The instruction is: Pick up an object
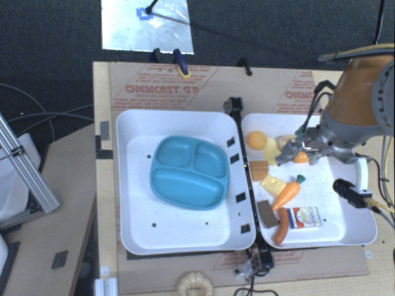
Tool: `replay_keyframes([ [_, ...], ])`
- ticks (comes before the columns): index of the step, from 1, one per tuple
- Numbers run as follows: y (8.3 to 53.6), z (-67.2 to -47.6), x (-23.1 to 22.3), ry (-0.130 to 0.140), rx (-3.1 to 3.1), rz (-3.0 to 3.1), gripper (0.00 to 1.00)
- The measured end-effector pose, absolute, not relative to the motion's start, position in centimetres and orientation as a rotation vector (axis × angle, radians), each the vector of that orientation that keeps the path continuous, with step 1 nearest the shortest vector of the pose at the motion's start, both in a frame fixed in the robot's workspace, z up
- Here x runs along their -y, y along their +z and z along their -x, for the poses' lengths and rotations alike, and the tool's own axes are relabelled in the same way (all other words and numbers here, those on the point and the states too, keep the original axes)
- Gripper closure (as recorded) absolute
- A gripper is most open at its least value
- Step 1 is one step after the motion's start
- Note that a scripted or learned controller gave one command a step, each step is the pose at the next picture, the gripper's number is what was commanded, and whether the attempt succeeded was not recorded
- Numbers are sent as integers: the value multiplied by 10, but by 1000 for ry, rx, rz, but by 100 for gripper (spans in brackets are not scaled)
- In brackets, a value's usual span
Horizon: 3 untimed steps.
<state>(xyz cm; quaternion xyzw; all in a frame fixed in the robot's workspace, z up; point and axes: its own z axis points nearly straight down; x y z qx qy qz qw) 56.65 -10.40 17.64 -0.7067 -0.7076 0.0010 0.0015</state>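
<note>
The right bin (352, 227) holds several toy foods: an orange ball (256, 140), a pale yellow piece (272, 148), a tan cracker (259, 169), a yellow cheese wedge (272, 185), a carrot (287, 193), a brown block (266, 213), a red sausage (282, 228) and a small printed carton (304, 217). My gripper (290, 154) hangs low over the bin's upper middle, just right of the pale piece and beside a small orange item (301, 158) that it partly covers. I see nothing clearly held.
The left bin (136, 227) carries a blue divided plate (189, 171). A black clip strip (237, 159) runs along the wall between the bins. The arm's grey and orange body (361, 103) looms over the right bin's far right corner. Cables run at the right.
</note>
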Motion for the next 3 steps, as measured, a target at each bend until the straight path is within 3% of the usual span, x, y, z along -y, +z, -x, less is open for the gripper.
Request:
replay_keyframes([
  [2, 83, -566, 105, -3, 2222, 2222, 0],
  [3, 97, -567, 105, -8, 2225, 2222, 100],
])
